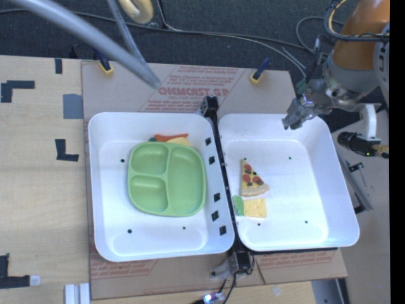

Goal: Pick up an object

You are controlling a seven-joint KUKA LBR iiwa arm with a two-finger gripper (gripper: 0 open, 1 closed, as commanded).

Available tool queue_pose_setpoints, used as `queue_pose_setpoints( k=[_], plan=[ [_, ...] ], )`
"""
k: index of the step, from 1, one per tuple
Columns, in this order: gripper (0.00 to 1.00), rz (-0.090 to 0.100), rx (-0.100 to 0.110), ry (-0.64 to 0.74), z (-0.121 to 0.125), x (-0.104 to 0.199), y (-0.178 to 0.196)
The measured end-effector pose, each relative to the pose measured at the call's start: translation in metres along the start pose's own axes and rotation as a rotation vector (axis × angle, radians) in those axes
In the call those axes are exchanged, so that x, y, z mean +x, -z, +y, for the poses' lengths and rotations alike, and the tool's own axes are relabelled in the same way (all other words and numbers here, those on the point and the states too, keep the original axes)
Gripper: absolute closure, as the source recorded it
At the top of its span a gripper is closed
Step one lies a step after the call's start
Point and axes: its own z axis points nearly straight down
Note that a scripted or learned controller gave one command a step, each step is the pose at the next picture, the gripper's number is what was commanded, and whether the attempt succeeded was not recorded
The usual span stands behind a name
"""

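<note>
Tool point(292, 121) hovering over far right corner of right bin point(316, 233), above the rim; finger opening impossible to tell, nothing visibly gripped. Toy pizza slice point(251, 178) lying in right bin near its left wall, yellow cheese-like square point(255, 208) just near of it, small green piece point(238, 204) touching that. Green divided plate point(168, 178) in left bin point(107, 233), orange and yellow bits point(172, 138) at its far edge.

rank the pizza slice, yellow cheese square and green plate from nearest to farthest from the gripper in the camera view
1. Pizza slice: right bin, left side, below and left of the gripper.
2. Yellow cheese square: right bin, just below the pizza slice.
3. Green plate: left bin, across the divider, farthest.
</note>
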Motion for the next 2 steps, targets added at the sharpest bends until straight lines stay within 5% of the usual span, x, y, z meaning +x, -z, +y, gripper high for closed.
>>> queue_pose_setpoints(
  k=[2],
  plan=[
    [1.00, 0.000, 0.000, 0.001, -0.008, 0.106, 0.000]
  ],
)
